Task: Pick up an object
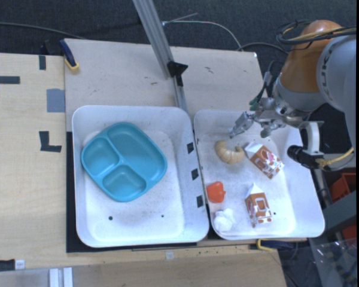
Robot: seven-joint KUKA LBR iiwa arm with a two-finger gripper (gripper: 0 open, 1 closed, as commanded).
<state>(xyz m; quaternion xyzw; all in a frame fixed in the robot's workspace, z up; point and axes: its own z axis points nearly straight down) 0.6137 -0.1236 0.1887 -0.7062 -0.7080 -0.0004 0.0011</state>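
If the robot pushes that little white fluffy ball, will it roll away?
Probably a little. The white ball looks soft and lumpy, so it would likely wobble, not roll far. It sits close to the right bin's wall, which should stop it. It looks light and squashy.

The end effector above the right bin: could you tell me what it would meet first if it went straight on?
Probably the pastry, just beyond the end effector; depth is unclear.
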